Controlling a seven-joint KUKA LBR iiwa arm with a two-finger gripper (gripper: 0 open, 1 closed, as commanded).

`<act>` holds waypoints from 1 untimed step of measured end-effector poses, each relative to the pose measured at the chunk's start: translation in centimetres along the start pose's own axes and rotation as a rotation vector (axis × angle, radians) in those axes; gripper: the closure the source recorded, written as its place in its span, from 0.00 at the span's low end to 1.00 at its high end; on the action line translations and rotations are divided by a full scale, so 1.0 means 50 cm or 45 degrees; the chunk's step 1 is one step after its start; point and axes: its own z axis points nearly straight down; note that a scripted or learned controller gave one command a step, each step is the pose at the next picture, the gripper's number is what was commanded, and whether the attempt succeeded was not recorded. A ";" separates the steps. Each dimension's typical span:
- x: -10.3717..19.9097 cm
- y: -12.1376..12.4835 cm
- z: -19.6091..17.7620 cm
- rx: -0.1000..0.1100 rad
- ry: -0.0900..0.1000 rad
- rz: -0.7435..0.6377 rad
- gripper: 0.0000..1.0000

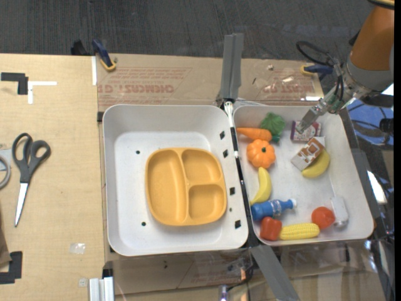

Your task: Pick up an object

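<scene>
Over the right bin, near its far right corner, the gripper hangs with its fingers pointing down toward a small purple-and-white packet that lies against the far wall. From the fixed camera the fingertips look a narrow way apart and seem to stand just at the packet's left end, but I judge nothing is between them yet; whether they touch the packet I cannot tell.

Any toy in the right bin would serve the task. Relative to the orange pumpkin: a carrot lies just beyond it, a green leafy piece beyond and to its right, a yellow banana just nearer the camera, and a blue bottle nearer still. Well to the pumpkin's right lie a small carton touching a second banana; a red tomato and a corn cob sit by the near wall.

To do the step well, I would centre the fingers across the packet's short side, come straight down, and close only once both tips are below its top edge; the wall beside it leaves little room, so a skewed descent could push it away.

The arm enters from the right, its orange band high above the pumpkin's level, the wrist slanting down and leftward into the bin.
</scene>
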 end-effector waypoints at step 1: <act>-0.010 -0.032 0.186 0.000 0.000 0.029 0.00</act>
